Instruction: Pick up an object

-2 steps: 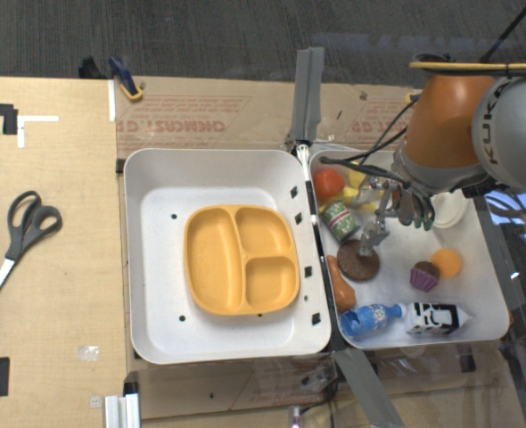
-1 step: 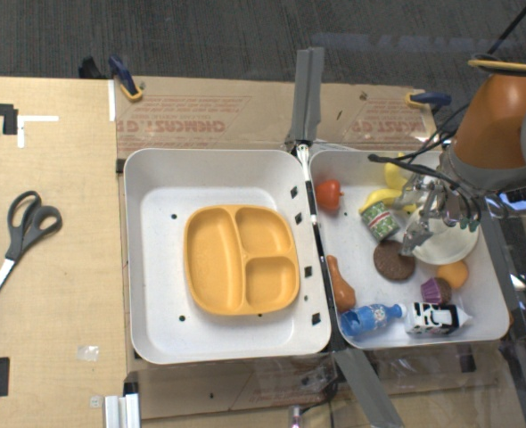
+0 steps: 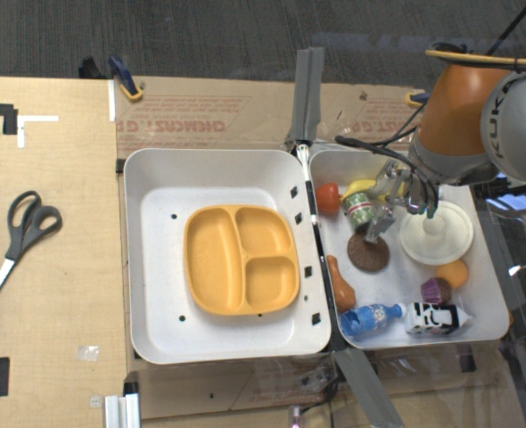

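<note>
Brown, round and flat-looking, a cookie-like disc (image 3: 368, 253) lies in the right bin (image 3: 486, 315), and we log it as the item nearest the gripper (image 3: 383, 225), whose dark tip hangs just above the disc's upper edge. Whether the tip touches the disc we cannot tell, nor can we tell whether the gripper is apart or together; nothing is visibly held. Just left of the wrist we note a small green-labelled can (image 3: 360, 209), with a yellow banana-like piece (image 3: 361, 187) behind it and a red tomato-like ball (image 3: 328, 196) at the bin's left wall. A white dish with a raised centre (image 3: 436, 233) sits right of the disc, an orange ball (image 3: 453, 274) and a purple piece (image 3: 436, 289) below it. Along the near wall we record a blue plastic bottle (image 3: 368, 317) on its side, a black-and-white carton (image 3: 436, 317) and an orange-brown gourd shape (image 3: 338, 283). The left bin (image 3: 147, 266) holds a yellow three-compartment plate (image 3: 242, 259). Scissors (image 3: 18, 239) lie on the wooden bench (image 3: 49, 328), well apart to the left.
</note>
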`<state>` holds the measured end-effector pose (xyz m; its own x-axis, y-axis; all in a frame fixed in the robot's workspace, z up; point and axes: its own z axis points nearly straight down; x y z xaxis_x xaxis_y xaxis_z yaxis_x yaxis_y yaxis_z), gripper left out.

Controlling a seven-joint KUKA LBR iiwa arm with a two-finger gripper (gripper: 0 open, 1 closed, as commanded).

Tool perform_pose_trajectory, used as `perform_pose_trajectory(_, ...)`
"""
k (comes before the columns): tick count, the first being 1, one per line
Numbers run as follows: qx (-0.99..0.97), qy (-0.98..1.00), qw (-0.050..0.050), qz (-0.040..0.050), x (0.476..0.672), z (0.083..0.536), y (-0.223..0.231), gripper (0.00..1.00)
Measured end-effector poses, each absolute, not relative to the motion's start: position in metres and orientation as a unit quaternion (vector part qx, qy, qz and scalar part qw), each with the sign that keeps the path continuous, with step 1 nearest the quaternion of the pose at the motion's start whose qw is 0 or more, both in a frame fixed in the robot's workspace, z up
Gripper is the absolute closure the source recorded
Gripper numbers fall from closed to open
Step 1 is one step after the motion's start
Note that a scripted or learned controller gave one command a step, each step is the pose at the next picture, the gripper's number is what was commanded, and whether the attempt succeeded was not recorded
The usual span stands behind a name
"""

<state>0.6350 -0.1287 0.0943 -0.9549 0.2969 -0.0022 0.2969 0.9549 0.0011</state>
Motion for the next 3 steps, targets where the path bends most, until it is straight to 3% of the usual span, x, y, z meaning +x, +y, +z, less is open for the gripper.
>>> perform_pose_trajectory(1, 0.277, 0.961, -0.009, -0.0057, 0.641, 0.095, -0.108, 0.0)
perform_pose_trajectory(2, 0.335, 0.942, -0.013, -0.0051, 0.645, 0.094, -0.104, 0.0)
perform_pose_trajectory(3, 0.263, 0.965, -0.001, -0.0006, 0.634, 0.093, -0.209, 0.0)
